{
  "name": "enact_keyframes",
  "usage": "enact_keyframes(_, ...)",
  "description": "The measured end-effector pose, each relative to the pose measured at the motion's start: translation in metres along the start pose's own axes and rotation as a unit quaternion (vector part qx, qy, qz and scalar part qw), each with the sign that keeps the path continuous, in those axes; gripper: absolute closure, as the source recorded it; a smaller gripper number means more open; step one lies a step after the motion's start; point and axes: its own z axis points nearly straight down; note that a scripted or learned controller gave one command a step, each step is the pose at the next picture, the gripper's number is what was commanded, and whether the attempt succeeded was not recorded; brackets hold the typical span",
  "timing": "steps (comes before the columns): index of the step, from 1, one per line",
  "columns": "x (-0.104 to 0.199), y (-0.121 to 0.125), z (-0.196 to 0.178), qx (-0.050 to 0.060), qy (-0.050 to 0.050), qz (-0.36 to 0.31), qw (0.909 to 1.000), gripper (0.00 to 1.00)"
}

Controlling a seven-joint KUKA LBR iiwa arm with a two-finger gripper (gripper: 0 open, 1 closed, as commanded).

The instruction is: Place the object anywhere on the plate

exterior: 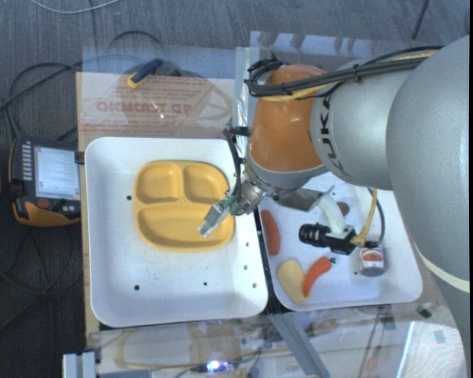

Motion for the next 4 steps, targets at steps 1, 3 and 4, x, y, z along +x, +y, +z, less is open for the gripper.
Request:
enact_keyframes(1,-0.028,0.082,0.035,0.000,-0.001,-0.064,0.9979,0.00)
enact_keyframes(3,-0.032,0.078,0.004,-0.001,-0.001,-0.134,0.9910,0.00)
enact_keyframes(4,-0.031,0.079,-0.005,-0.001,-0.001,-0.134,0.9910,1.00)
